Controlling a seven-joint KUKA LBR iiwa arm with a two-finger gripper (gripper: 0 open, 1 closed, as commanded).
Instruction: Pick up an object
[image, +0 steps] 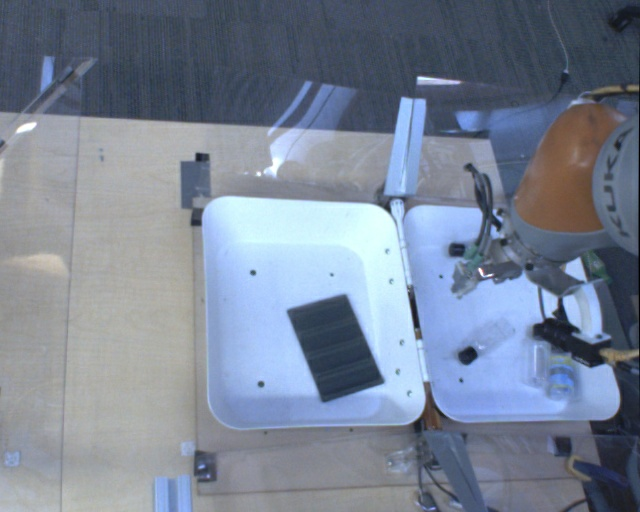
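A dark ribbed rectangular pad (335, 347) lies flat and slanted in the left bin (230, 300). My gripper (472, 268) hangs low over the upper left part of the right bin (440, 390). A small clear vial with a black cap (484, 340) lies on the bin floor below the gripper, apart from it. A clear bottle with a blue end (555, 374) rests near the right bin's lower right corner. The grey arm with its orange band (560, 170) covers the right bin's upper right part.
A raised divider (408, 290) separates the two bins. A metal bracket (405, 145) stands behind them. Black cabling and a connector (572, 338) hang off the wrist over the right bin's right side.
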